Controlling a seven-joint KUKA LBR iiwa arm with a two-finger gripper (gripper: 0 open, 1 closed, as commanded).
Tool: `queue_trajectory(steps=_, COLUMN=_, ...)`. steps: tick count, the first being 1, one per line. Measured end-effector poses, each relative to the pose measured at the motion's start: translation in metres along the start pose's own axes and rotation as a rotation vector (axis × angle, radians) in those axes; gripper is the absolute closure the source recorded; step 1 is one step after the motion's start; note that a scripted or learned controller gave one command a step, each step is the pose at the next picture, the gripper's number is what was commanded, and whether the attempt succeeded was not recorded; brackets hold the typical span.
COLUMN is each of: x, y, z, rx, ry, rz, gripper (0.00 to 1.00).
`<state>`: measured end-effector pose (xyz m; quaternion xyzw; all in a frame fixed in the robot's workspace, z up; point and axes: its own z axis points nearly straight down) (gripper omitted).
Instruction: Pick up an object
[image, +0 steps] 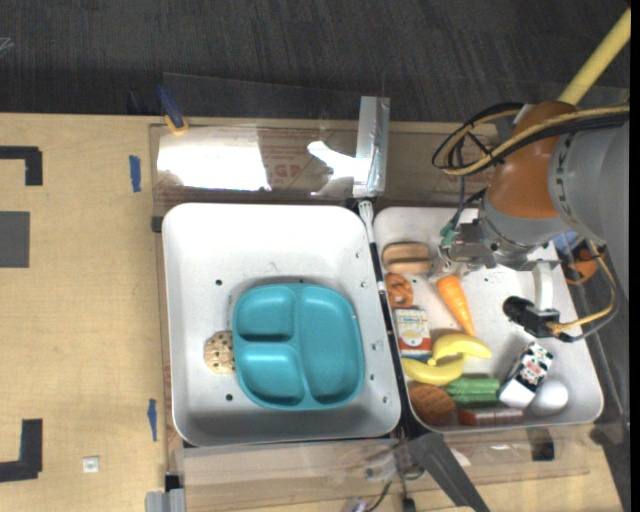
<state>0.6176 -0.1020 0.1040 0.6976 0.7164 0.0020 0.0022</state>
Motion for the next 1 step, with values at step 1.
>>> queue_trajectory(steps=1, x=0.0626, y=-0.0038, z=-0.0845, rx=-0.002, ry=0.002, rz=0.041, gripper=1.0)
